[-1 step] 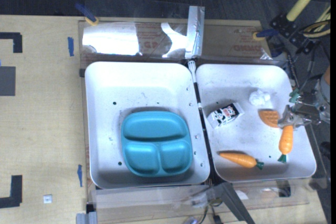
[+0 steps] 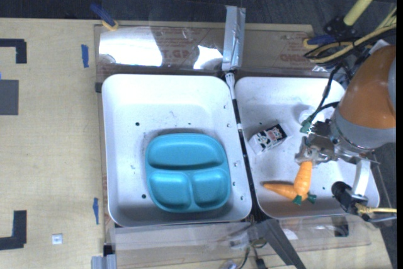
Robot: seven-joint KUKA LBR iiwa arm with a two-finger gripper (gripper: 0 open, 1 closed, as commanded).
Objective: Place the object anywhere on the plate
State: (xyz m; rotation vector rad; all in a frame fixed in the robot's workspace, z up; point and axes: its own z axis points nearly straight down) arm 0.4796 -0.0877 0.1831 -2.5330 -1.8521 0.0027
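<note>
Over the right bin (image 2: pixel 277 88), the arm (image 2: pixel 371 101) reaches in from the right edge of the camera view, and its end effector (image 2: pixel 313 151) hangs just above the bin floor. A toy carrot (image 2: pixel 303 179) hangs upright from it, thick end up at the fingers, green top down near the bin's front wall. The top of that carrot seems to sit between the fingers, so I judge them closed on it, though the wrist hides the contact itself. A second carrot (image 2: pixel 278 188) lies flat on the floor, its blunt end touching or just beside the hanging one's lower end. A small black-and-white box (image 2: pixel 267 137) lies apart, toward the bin's middle.

The plate (image 2: pixel 187 171), blue with three compartments, sits in the left bin (image 2: pixel 126 104), well apart from the end effector and across the wall between the bins.

The carrot looks light, stiff and smooth, probably plastic, so it may slip or swing when held by one end. A hold nearer the middle of its body would be surer. Not fragile; a short drop onto any compartment should do.
</note>
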